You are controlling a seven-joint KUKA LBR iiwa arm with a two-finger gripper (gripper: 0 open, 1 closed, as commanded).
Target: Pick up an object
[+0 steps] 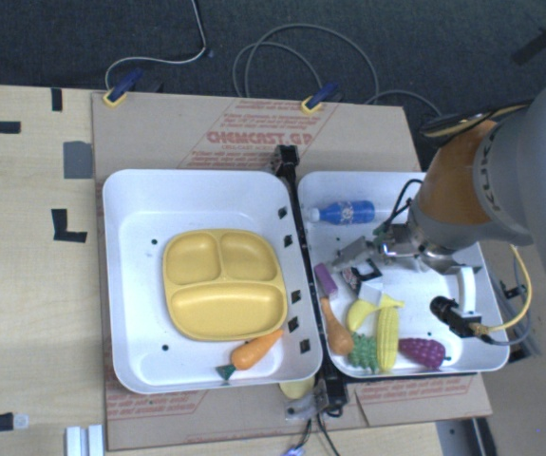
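Nothing has been lifted yet, by my reading of the camera view: every object rests on a bin floor and the pick is all still to do. The gripper (360, 264) hangs low over the middle of the right bin (472, 361), reaching in from the right under the arm's orange band (453, 183); whether it is wide or narrow I cannot tell, as its tip is a small dark and white tangle from this angle, and no object shows inside it. Just below it lie the likeliest targets: a lemon (360, 314) and a corn cob (386, 326) side by side, with a purple grape bunch (423, 351) further right and a green piece (364, 353) under the lemon. A blue bottle (345, 213) lies near the bin's far wall, above the gripper. A carrot (335, 327) sits along the divider. In the left bin (121, 255), well apart, a yellow divided plate (223, 283) and a second carrot (254, 350) lie untouched.
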